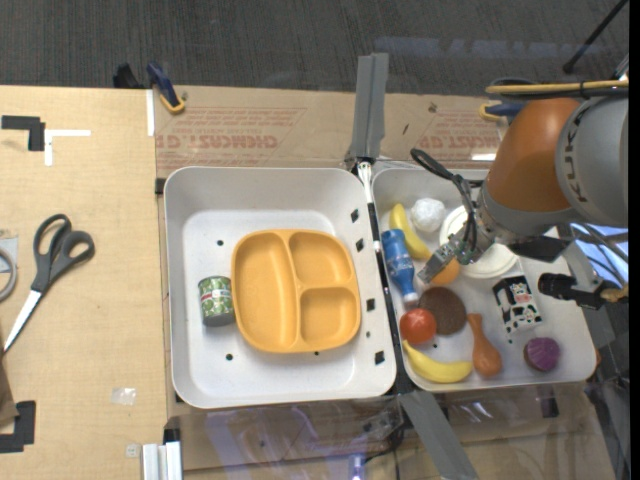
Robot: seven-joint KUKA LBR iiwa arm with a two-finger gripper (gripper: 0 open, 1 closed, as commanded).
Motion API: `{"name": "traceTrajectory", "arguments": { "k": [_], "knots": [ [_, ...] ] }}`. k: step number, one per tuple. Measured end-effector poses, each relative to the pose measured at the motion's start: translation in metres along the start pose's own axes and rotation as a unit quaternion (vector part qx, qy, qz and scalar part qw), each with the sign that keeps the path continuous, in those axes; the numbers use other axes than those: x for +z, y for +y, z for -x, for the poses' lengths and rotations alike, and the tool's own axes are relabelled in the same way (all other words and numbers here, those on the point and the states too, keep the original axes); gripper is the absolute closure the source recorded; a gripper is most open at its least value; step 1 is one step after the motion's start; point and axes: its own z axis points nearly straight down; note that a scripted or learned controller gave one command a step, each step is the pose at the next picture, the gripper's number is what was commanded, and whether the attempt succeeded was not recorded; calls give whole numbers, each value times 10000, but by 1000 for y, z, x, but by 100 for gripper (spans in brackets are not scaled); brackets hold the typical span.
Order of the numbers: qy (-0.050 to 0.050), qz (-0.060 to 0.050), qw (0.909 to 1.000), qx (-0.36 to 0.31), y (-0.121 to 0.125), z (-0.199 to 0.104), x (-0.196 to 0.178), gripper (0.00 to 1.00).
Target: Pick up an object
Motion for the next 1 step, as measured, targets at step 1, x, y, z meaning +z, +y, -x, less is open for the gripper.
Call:
{"name": "traceTrajectory", "arguments": {
  "k": [1],
  "knots": [
    [30, -35, 9998, 195, 58, -62, -88, 100]
  ]
}}
